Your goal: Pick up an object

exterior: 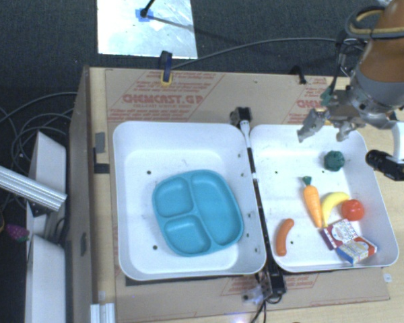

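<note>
The right bin [283, 155] holds a dark green lump [334, 159], a carrot [313, 204], a banana [334, 202], a red tomato [353, 209], a sausage [283, 236] and a small red-and-white carton [349, 241]. My gripper [327, 125] hangs over the far edge of that bin, above and slightly left of the green lump. Its two fingers are spread apart with nothing between them.
The left bin [138, 147] holds a blue divided plate [197, 211]. A clamp [242, 117] sits at the far end of the seam between the bins. Cardboard lies under both bins, and cables run along the left of the bench.
</note>
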Controlling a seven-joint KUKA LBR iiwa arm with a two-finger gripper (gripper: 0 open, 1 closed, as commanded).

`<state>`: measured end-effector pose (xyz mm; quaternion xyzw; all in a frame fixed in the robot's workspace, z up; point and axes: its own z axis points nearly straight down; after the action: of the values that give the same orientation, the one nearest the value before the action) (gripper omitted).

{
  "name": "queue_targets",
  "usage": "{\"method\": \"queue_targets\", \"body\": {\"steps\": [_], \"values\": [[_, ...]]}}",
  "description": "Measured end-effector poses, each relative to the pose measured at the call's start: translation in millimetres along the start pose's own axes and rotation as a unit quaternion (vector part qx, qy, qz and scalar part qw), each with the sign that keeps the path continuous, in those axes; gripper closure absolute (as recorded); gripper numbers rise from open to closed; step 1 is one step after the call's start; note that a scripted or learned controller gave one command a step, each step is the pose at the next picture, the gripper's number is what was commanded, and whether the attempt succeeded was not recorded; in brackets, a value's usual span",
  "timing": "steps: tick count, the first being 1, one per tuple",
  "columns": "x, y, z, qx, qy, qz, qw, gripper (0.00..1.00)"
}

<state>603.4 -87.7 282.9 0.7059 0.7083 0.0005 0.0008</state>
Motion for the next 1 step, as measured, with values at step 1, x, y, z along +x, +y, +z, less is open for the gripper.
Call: {"method": "queue_targets", "body": {"steps": [1], "values": [[-35.1, -29.2, 110.5, 0.001, 0.000, 0.001, 1.0000, 0.00]]}}
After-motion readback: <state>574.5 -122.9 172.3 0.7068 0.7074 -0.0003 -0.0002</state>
